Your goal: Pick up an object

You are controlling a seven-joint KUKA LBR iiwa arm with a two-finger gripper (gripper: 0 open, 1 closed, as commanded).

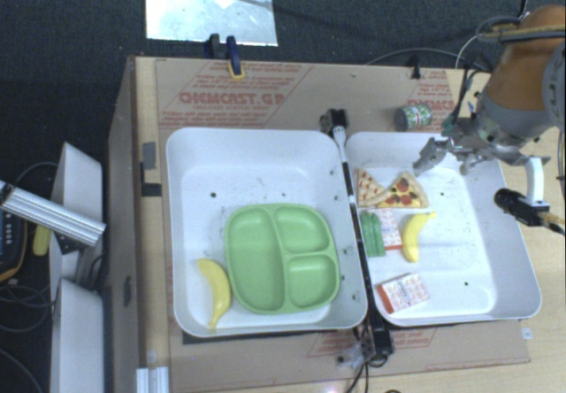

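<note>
Objects for picking lie across both bins, so take them from your left. In the left bin you see a yellow banana near the front left corner, its tip touching the edge of a green divided plate that sits toward the front of that bin. Cross the divider and you reach the right bin. Closest to the divider, a pizza slice lies flat with its point toward the back left. Just in front of it a green packet rests against the divider side, with a small red-and-white packet just beside it, then a second banana, smaller, standing roughly front to back. A red-and-white carton lies near the front edge, well apart from the rest.

Behind the right bin, on the cardboard, you can make out a small can lying on its side. The gripper hangs over the back of the right bin, just right of the pizza slice, with its fingers spread apart and nothing between them.
</note>
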